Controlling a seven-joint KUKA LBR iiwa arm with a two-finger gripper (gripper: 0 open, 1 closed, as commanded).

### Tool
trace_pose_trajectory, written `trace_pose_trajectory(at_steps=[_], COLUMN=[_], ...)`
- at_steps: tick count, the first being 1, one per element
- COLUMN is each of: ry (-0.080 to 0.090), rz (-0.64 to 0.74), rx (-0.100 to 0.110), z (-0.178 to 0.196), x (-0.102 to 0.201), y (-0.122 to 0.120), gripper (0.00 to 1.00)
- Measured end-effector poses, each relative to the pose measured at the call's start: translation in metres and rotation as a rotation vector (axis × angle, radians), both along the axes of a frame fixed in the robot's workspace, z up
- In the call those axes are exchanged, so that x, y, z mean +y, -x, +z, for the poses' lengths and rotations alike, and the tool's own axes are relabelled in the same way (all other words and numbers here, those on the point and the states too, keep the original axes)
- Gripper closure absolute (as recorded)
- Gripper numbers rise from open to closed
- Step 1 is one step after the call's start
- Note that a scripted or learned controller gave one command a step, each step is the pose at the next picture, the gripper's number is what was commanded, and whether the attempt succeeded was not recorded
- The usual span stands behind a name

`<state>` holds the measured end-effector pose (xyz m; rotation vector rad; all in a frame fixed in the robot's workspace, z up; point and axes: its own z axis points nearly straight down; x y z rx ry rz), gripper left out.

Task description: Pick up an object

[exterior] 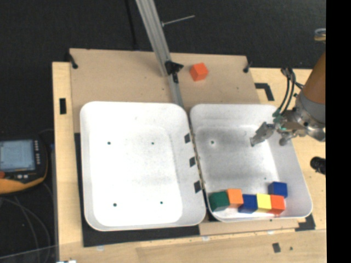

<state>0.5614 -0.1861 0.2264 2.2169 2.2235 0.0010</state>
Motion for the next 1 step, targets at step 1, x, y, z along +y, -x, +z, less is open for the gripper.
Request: trace_pose_trajectory(at_steps=[1], ry=[0.002], rz=[0.002], rx=[-0.009], z=[0.1148], x=[0.0115], y=[-0.0113], gripper=[0.00])
